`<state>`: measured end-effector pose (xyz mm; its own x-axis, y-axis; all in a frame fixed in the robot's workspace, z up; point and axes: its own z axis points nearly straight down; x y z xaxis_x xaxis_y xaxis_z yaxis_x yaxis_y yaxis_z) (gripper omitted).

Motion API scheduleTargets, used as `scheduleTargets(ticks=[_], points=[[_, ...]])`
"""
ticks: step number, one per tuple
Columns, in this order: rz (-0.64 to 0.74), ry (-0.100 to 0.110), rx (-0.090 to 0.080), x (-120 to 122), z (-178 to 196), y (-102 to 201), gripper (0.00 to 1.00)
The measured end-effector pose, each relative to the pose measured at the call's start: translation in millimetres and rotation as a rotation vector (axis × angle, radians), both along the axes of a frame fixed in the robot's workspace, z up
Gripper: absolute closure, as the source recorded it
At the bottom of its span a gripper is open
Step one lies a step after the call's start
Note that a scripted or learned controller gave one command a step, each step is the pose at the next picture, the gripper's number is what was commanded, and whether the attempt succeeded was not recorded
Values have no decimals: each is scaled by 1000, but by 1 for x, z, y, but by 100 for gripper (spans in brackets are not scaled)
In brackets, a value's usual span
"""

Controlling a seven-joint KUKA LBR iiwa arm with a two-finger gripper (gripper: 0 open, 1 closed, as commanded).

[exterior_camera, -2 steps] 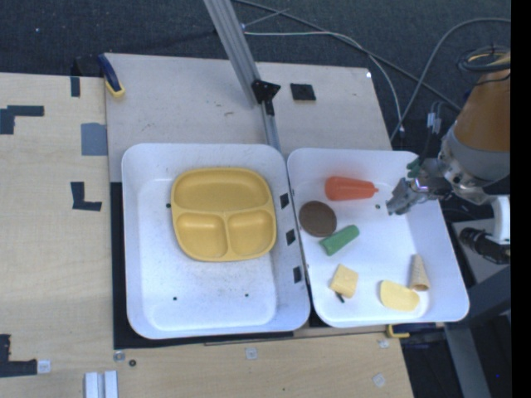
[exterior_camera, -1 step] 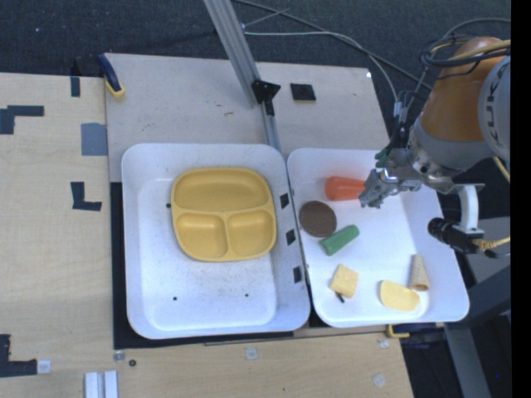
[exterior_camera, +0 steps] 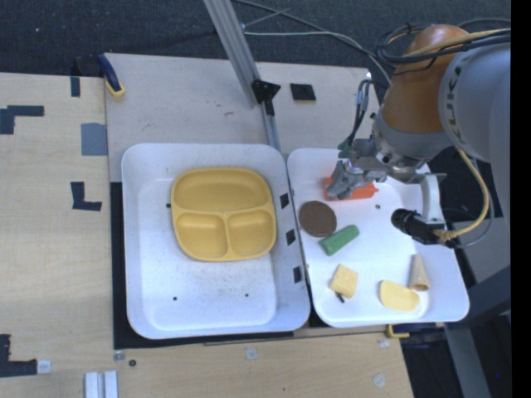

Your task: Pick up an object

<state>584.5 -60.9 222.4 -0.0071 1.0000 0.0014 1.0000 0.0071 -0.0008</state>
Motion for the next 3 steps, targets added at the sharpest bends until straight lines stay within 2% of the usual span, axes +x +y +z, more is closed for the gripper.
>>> scheduleTargets(ticks=[3], points=[[-1, 1, -1, 12, -16, 144, 100]])
